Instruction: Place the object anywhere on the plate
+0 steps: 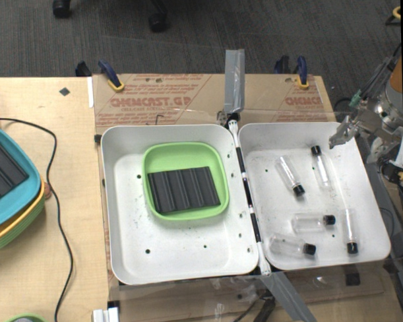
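A green square plate (215, 160) lies in the left bin (125, 239), with a dark ridged insert (184, 189) on it. Several clear tubes with black caps lie in the right bin (367, 184): one (289, 176) at upper middle, one (318, 165) beside it, others (314, 221) lower down. My gripper (341, 133) hangs over the right bin's upper right corner, above and to the right of the tubes. Nothing shows in its grasp.
A cardboard sheet (186, 98) with blue clamps (110, 75) lies behind the bins. Stacked teal and green plates (14, 190) sit at the far left on the wooden bench, and a black cable (57, 195) runs past them. A metal strip (234, 83) stands between the bins.
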Tool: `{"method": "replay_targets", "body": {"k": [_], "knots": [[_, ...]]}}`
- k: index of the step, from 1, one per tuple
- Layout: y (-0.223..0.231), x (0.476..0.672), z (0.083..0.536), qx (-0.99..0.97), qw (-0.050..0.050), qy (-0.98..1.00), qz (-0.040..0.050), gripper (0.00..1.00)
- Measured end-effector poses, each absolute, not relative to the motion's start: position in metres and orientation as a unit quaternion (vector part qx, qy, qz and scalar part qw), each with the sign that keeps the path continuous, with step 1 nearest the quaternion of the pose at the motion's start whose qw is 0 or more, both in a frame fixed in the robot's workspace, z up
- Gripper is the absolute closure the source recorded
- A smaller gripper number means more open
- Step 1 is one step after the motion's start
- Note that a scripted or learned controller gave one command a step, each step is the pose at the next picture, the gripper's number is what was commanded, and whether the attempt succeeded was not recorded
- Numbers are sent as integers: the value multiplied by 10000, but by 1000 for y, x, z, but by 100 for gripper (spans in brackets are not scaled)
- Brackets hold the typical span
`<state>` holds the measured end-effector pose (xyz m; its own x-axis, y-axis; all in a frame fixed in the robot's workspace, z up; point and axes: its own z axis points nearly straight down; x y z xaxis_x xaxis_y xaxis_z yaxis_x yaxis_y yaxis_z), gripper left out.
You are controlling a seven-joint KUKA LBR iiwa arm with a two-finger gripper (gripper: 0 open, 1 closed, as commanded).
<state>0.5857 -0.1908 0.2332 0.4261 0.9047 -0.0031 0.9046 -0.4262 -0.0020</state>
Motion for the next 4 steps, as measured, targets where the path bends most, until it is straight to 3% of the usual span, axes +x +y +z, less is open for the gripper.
{"method": "replay_targets", "body": {"k": [1,2,3,4], "knots": [[-215,575,268,-8789,-1,-4771,17,0],[-212,601,310,-9235,4,-3835,26,0],[-208,613,278,-9632,9,-2687,29,0],[-215,610,260,-9816,10,-1909,27,0]]}}
